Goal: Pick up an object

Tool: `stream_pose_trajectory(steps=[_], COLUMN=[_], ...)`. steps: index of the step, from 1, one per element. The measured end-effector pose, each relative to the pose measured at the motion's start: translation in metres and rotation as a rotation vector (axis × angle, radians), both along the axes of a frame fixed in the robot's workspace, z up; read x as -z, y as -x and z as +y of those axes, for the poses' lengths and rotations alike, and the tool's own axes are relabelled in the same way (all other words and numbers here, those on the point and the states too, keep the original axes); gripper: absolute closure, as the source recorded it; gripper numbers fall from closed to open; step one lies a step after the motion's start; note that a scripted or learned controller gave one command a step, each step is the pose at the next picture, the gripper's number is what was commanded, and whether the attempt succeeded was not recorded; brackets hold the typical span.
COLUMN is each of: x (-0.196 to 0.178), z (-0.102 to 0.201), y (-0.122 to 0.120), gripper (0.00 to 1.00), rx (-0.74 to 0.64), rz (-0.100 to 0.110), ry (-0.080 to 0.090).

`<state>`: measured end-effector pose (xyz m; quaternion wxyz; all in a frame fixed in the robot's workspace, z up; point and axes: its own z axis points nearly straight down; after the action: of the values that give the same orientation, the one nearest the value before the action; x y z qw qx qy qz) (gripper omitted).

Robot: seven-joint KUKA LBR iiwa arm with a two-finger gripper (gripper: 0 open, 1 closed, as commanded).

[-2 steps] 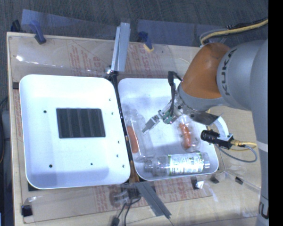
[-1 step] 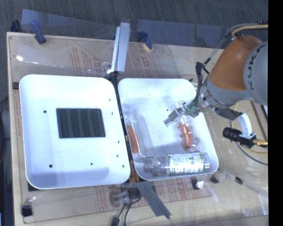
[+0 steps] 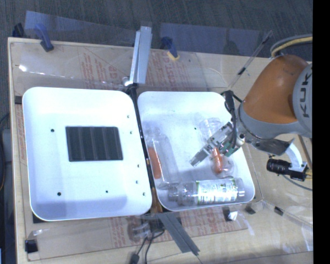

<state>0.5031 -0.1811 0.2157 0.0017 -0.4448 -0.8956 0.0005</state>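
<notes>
The right bin holds several things. A clear plastic bottle lies on its side along the near wall. An orange stick-like item lies by the left wall, next to a clear wrapper. A clear plastic cup rests toward the back right. My gripper reaches in low from the right, just in front of the cup. A small orange object sits right against the gripper's tip, partly hidden by it.
The left bin carries a dark ribbed rectangular pad at its middle. A grey metal bar stands behind the gap between the bins. The arm's orange band hangs over the right bin's right edge.
</notes>
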Motion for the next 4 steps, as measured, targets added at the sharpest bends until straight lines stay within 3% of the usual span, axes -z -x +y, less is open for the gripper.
stream_pose_trajectory(steps=[1,2,3,4], x=[0.083,0.075,0.026,0.048], z=[0.027,-0.025,-0.03,-0.029], y=[0.01,-0.03,-0.032,-0.07], gripper=[0.0,0.0,0.0,0.0], rx=[-0.097,0.085,0.12,0.084], rz=[-0.044,-0.005,-0.003,-0.002], ry=[0.011,0.002,0.001,0.001])
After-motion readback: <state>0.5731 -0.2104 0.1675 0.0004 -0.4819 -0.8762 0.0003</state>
